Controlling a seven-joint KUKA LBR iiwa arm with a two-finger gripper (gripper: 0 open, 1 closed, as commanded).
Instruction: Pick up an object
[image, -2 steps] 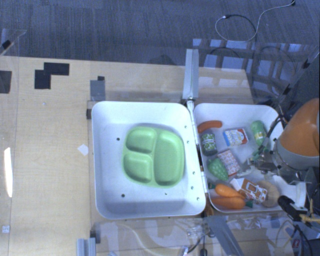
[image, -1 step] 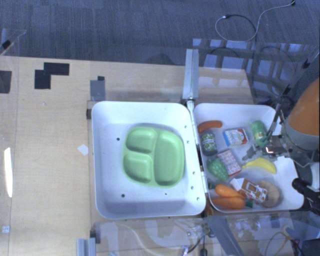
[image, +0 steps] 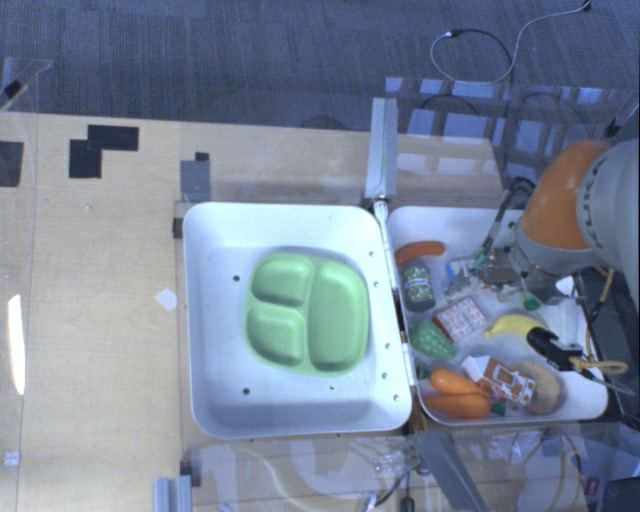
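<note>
Camera view, over the bench: the claw (image: 480, 270) hangs low in the right bin (image: 455, 225), toward its far edge, on the grey arm (image: 600, 215) that reaches in across the bin's right edge. We cannot tell how far the claw is open, and we see nothing in its hold.

Just beside it, toward the bin's middle, lies a red-and-white checked box (image: 462, 320), the closest candidate for the pick. A yellow banana (image: 513, 325) lies just to that box's right. Along the bin's left edge stands a green can (image: 418, 287), with a red sausage (image: 420, 250) beyond it near the far left corner and a knobbly green piece (image: 433, 340) on its near side. Against the near edge lie orange carrots (image: 460, 383), a brown printed carton (image: 503, 382) and a brown lump (image: 543, 388) toward the near right corner. The left bin (image: 215, 300) carries a green divided tray (image: 308, 312) at its middle.

We judge the task to be at the approach, with nothing lifted yet. The next move, as we read it, calls for settling on one item, probably the checked box. The claw would need to line up above it, come down around it clear of banana and can, then close and lift.
</note>
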